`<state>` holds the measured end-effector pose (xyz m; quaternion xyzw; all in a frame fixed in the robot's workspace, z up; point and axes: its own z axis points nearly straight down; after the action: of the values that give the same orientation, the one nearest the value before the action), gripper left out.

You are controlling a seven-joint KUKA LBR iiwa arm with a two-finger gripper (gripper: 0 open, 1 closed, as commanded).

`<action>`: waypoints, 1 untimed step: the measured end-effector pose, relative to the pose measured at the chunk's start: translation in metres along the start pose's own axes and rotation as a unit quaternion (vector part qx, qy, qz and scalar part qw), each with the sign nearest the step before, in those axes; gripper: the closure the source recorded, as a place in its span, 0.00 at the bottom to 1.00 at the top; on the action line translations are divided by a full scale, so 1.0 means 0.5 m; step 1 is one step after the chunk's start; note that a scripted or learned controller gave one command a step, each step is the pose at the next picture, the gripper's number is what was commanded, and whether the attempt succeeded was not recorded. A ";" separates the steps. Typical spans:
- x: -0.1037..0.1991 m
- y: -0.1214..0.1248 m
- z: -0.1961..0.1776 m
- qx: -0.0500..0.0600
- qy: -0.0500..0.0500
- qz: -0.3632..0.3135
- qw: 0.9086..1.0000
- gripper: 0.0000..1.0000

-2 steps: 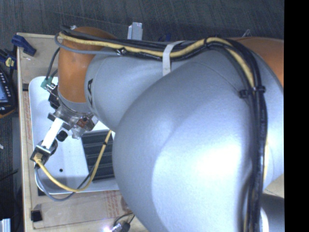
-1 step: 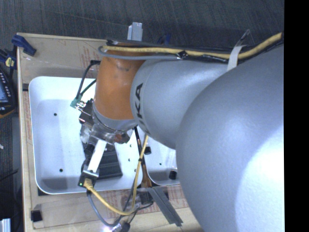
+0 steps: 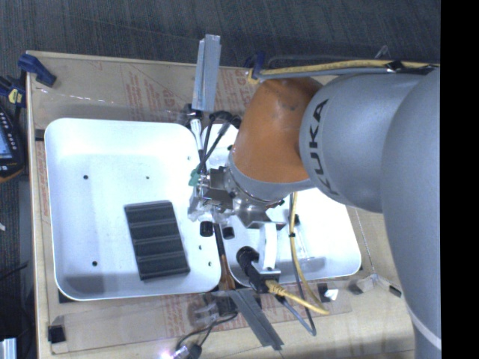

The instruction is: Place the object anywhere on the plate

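Note:
A black ribbed rectangular plate [image 3: 156,239] lies flat in the front half of the left white bin [image 3: 90,163]. My gripper [image 3: 212,214] hangs below the orange wrist band [image 3: 273,133], over the divide between the two bins and just right of the plate's far corner. The arm's body hides most of the right bin [image 3: 333,245]. Nothing rests on the plate, and I can make out no loose object near the gripper.
Cables and a yellow hose [image 3: 299,275] trail from the wrist over the right bin's front edge. A grey upright bracket [image 3: 206,73] stands behind the bins. Dark clamps [image 3: 254,316] sit at the bench's front edge. A blue clamp [image 3: 36,67] sits at the back left corner.

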<state>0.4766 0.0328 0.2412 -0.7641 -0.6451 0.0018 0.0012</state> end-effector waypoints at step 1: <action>0.175 -0.034 0.200 0.002 -0.001 0.186 0.983 1.00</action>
<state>0.4742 0.1219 0.1411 -0.8706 -0.4920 0.0042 0.0014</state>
